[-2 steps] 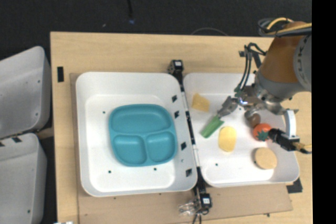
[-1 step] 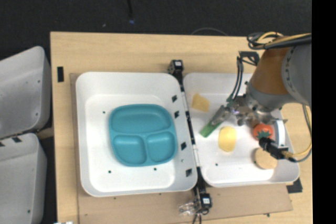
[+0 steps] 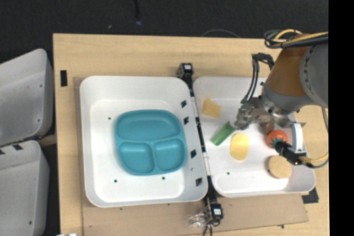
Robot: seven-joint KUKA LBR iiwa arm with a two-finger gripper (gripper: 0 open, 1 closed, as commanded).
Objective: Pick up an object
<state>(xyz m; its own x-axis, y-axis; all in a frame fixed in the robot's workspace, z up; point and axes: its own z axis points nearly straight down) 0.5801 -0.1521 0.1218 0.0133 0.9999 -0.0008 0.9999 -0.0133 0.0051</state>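
Where the arm [image 3: 296,72] reaches in from the right, its gripper [image 3: 245,117] hangs low over the right bin [image 3: 221,182], just above the near end of a green block [image 3: 223,133]. The fingertips are dark and small against the wrist hardware, so I cannot tell how wide the jaws stand, nor whether they touch the block or grasp anything at all.

The green block lies flat on the bin floor, its long axis running on a diagonal from lower left to upper right, the upper end pointing toward the gripper. Just beside its right end sits a pale yellow rounded piece [image 3: 239,147], and above it, apart, lies a small tan-yellow wedge [image 3: 211,108]. To the right, partly under the wrist, an orange-red object [image 3: 276,136] shows, and a round tan disc [image 3: 279,167] rests near the bin's lower right corner.

Both shallow white bins sit side by side on a light wooden bench [image 3: 138,55], joined along a central rim with black clips. The left bin [image 3: 97,174] holds a teal divided tray [image 3: 150,141] with three compartments. Beyond the bench the floor is dark, a black cable crosses it at the top, and pale grey panels stand at the left edge.
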